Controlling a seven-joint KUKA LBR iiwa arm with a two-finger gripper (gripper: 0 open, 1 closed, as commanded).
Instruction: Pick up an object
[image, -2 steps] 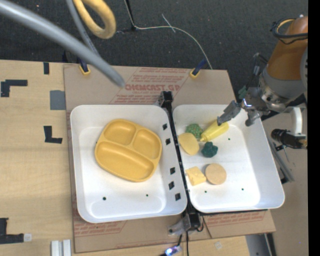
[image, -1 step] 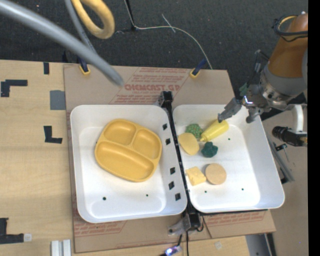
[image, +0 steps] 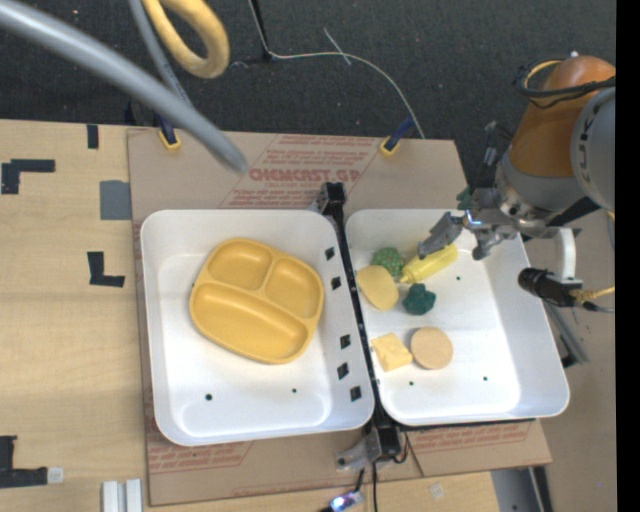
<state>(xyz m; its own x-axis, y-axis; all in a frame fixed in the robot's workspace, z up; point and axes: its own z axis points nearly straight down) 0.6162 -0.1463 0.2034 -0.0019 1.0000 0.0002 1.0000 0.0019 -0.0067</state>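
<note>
The yellow piece (image: 431, 266) lies near the right bin's (image: 520, 395) back edge, and the claw (image: 462, 236) hangs just above its end, spread wide with nothing between; judging by that, the lift is yet to come

Bright, even overhead light is washing the white bins (image: 160, 330) almost shadowless; a grey tube (image: 120, 70) above them is blurring, out of focus, while the bins are staying sharp.

Two bins (image: 160, 300), one tray (image: 257, 299), six foods (image: 431, 348)
</note>
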